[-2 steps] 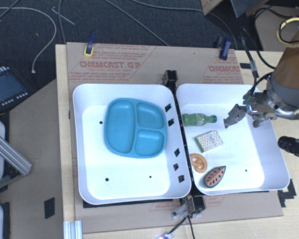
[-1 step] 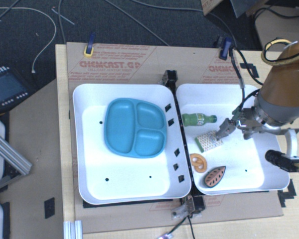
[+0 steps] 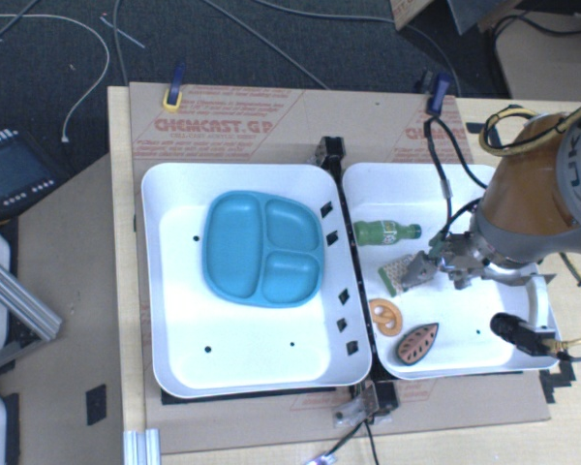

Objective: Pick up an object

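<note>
Right bin [image 3: 523, 361] held four items. Nearest: one brown leaf-shaped piece [image 3: 417, 343] by the front wall, then one pretzel [image 3: 384, 316] just behind it. Next, one green checked piece [image 3: 397, 274] lay under the gripper [image 3: 418, 271], touching or not: cannot tell; finger state unreadable. Farthest: one green bottle [image 3: 387, 232] on its side. Left bin [image 3: 165, 260] held one blue divided plate [image 3: 263, 248].
</note>
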You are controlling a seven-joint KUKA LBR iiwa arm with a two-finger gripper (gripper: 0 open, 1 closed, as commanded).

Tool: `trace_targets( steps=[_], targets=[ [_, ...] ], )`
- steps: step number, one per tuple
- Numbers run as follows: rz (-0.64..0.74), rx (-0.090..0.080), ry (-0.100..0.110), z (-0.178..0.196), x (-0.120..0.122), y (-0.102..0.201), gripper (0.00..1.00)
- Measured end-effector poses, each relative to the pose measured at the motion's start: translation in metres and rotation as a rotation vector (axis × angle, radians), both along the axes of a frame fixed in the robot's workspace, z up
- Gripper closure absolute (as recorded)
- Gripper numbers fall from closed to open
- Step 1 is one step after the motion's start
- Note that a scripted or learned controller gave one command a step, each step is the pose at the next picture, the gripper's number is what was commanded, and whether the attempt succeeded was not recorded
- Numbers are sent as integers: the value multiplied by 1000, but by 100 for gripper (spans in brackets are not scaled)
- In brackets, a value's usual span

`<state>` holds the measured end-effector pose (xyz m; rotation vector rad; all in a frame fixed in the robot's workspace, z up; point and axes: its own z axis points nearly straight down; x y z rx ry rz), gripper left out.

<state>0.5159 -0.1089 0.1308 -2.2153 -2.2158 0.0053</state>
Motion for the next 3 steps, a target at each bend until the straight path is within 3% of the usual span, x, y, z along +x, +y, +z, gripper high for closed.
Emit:
trace_targets(
  steps=[1, 2, 3],
  targets=[
    [0, 3, -8, -44, 2, 1, 0],
    [1, 2, -19, -29, 5, 2, 100],
    [0, -5, -13, 17, 12, -2, 100]
  ],
)
